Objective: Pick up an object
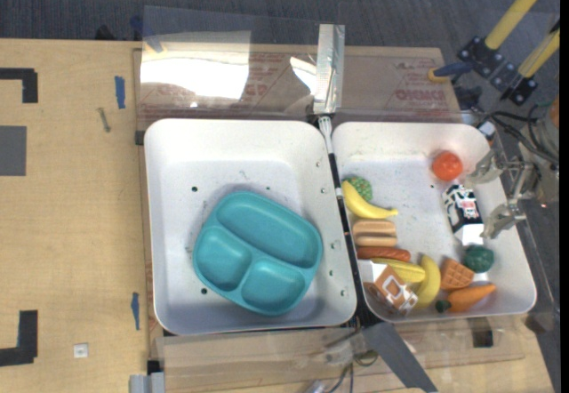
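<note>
Your pincer (503, 196) hangs spread; just beside it, the milk carton (461, 207) — light, stiff — take its flat sides.

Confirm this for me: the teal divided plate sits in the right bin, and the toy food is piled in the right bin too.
Not quite. The camera view shows the teal plate in the left bin, alone there. The rest holds: the toy food, such as the banana and the orange ball, lies in the right bin.

Divided plate (258, 252) in left bin (169, 151); toy food (391, 249) in right bin (391, 144)
</note>
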Controlling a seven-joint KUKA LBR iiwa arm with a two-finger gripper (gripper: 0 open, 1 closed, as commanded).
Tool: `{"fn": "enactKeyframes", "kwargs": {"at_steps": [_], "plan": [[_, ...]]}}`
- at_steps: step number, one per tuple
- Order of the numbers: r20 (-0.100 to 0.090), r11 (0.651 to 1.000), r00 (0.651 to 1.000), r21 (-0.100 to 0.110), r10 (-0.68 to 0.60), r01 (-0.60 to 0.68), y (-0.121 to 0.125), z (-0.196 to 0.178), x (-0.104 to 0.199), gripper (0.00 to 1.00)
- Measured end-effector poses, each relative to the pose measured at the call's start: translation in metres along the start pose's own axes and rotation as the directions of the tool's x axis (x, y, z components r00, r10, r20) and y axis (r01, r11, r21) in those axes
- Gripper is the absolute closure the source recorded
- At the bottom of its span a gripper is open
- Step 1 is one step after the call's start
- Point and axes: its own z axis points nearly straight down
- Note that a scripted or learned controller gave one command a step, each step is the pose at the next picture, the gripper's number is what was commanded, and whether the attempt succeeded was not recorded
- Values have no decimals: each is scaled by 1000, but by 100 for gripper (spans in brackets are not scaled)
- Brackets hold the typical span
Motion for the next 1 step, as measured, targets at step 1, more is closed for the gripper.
{"fn": "enactKeyframes", "kwargs": {"at_steps": [1], "plan": [[6,999,999,2,-54,54,8,93,-5,0]]}}
